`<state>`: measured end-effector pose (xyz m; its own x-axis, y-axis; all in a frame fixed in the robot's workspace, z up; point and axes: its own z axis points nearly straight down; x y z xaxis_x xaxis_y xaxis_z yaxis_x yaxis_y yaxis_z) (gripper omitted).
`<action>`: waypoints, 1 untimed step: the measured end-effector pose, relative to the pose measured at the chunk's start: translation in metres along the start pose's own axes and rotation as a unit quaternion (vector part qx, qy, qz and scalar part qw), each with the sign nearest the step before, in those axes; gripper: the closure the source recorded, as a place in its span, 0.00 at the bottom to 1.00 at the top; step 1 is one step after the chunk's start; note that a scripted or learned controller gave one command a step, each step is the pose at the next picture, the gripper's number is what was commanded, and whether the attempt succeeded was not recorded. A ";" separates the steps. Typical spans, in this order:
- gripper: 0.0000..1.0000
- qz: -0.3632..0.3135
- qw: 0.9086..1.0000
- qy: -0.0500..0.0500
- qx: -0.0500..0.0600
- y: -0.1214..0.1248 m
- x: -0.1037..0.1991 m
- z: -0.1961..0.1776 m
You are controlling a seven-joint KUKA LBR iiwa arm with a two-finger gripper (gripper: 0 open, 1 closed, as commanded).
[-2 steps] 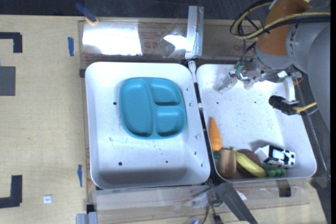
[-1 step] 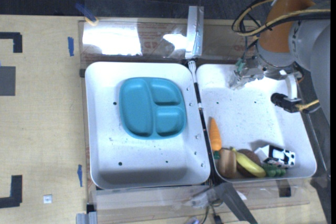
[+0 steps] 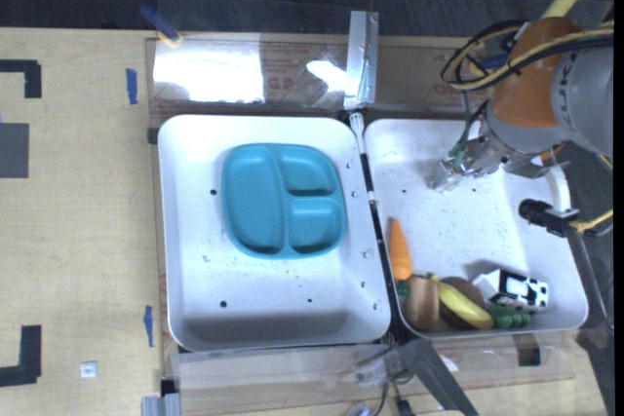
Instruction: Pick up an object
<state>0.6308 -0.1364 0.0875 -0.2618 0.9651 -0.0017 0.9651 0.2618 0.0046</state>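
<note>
My gripper (image 3: 450,170) hangs over the upper middle of the right bin (image 3: 458,219), above bare floor, with nothing seen between its fingers. Along the right bin's near edge lie an orange carrot (image 3: 399,249), a brown rounded piece (image 3: 422,301), a yellow banana (image 3: 462,304), a small green item (image 3: 507,314) and a black-and-white block (image 3: 519,287). All of these sit well below and apart from the gripper. A blue divided plate (image 3: 284,199) rests in the left bin (image 3: 195,268).
The grey arm with its orange band (image 3: 531,88) enters from the upper right, trailing black and yellow cables. A clear plastic sheet and a metal divider (image 3: 361,58) stand behind the bins. Wooden bench surface (image 3: 68,209) extends to the left.
</note>
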 end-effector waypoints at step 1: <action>1.00 0.031 1.000 0.000 0.000 0.031 -0.028 0.001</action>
<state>0.6683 -0.1550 0.0865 -0.2018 0.9794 -0.0021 0.9794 0.2018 0.0044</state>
